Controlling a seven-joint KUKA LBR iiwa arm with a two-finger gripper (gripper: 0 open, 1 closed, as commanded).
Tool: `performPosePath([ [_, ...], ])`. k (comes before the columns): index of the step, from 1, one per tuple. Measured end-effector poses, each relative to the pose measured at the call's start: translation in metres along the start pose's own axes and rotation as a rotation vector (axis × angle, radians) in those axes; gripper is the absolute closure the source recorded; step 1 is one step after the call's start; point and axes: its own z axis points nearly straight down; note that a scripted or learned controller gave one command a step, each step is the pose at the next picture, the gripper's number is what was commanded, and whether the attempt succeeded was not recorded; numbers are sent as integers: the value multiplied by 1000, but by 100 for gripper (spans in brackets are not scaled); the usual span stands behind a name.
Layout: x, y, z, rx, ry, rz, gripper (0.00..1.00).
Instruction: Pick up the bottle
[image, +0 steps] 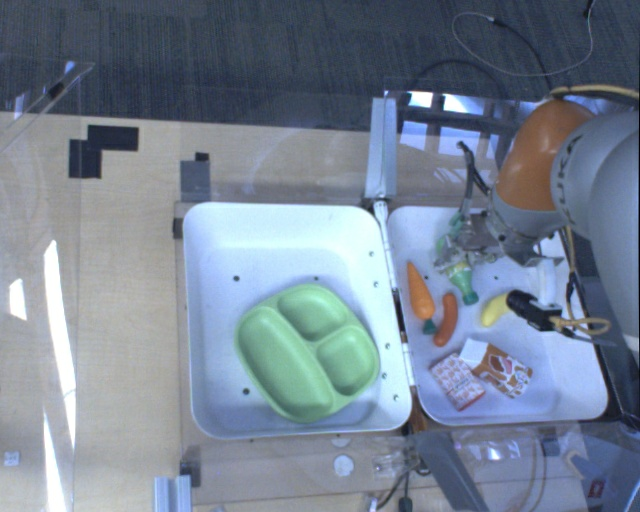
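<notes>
bottle: green bottle (462, 283) lies in the right bin (580, 395), far-left part, just under the claw.
claw: claw (462, 243) low over the bottle; open or closed, cannot tell.
crowding: carrot (419, 289) and sausage (446, 318) lie near; they could be nudged or caught instead.
risk: the small rounded bottle may slip out.

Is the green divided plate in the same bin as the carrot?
No, the green divided plate lies in the left bin, while the carrot lies in the right bin.
</notes>
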Motion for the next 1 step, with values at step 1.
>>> performPosePath([
  [1,37,36,-87,0,-2,-145,100],
])
